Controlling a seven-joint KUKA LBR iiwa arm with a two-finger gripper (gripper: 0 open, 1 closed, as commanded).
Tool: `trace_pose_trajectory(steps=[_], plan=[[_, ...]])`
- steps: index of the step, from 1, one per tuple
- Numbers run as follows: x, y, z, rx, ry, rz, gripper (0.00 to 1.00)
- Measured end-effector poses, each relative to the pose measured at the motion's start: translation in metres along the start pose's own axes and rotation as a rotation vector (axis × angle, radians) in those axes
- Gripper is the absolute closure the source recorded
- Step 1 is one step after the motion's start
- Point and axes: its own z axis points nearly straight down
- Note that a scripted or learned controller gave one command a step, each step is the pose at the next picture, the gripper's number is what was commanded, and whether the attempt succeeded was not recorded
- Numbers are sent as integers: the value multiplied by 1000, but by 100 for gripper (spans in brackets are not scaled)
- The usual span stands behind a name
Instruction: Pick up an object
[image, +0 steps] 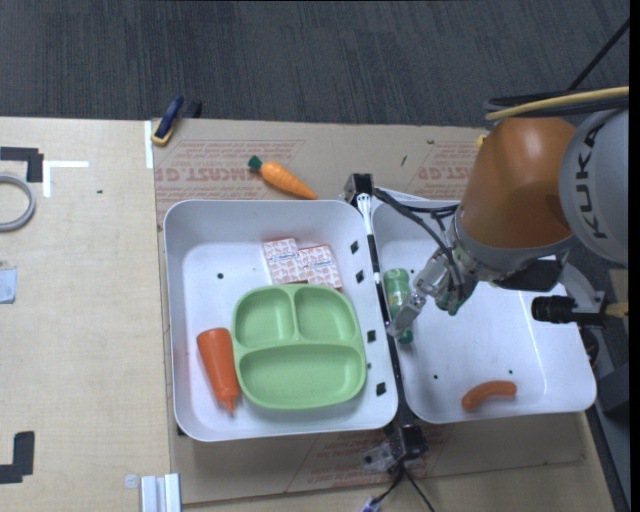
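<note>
We see the arm (520, 185) reaching in from the right over the right bin (540, 385). The end effector (440, 285) hangs low near that bin's left wall, close to a green bottle (398, 295). The bottle lies along the left wall of the right bin, pale green with a darker green end toward the front. We cannot tell whether the end effector is released or clenched, and nothing shows clearly between its fingers; whether it touches the bottle we cannot tell either.

An orange sausage-shaped toy (489, 394) lies at the front of the right bin, well apart from the end effector.

In the left bin (190, 240): a green divided plate (298, 347) in the middle, an orange bottle-shaped toy (218, 367) just beside its left edge, and a small red-and-white printed packet (298, 262) behind the plate, near its back rim.

Outside the bins, a toy carrot (282, 178) with a green top lies on the cardboard sheet (220, 170) behind the left bin. A blue and yellow item (168, 120) sits at the cardboard's far left corner on the counter (80, 330).
</note>
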Motion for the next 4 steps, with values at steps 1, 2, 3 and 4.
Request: trace_pose_trajectory(steps=[1, 2, 3, 4], plan=[[-75, 69, 2, -2, -3, -481, 0], [-31, 35, 1, -1, -1, -807, 0], [-15, -23, 1, -1, -1, -907, 0], [-66, -54, 101, 1, -1, -984, 0]])
